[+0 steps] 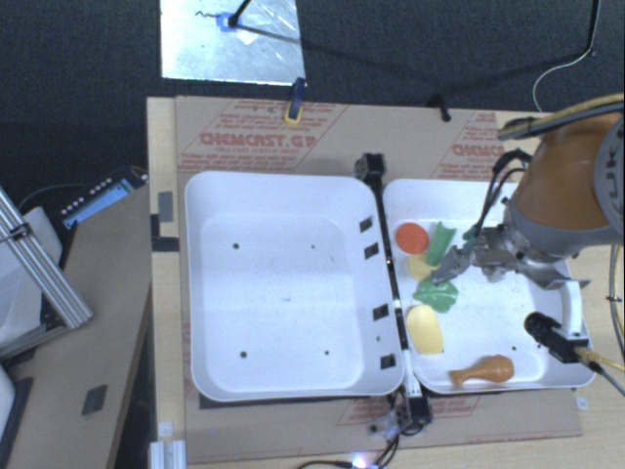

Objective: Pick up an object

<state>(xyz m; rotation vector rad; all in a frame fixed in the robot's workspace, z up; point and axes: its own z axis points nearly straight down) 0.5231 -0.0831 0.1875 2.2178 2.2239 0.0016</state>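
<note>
The flat brown cardboard-covered bench top point(322, 130) carries two shallow white plastic bins: left bin point(210, 262) at 9 o'clock, right bin point(508, 203) at 3 o'clock, touching. A small yellow clip point(293, 115) lies at 12 o'clock.

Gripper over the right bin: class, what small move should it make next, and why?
Probably a short descent straight down. The gripper sits among a tight cluster in the right white bin: a flat green plastic piece right beneath it, a round red-orange disc and a pale yellow piece beside. Whether anything is gripped yet cannot be seen.
</note>
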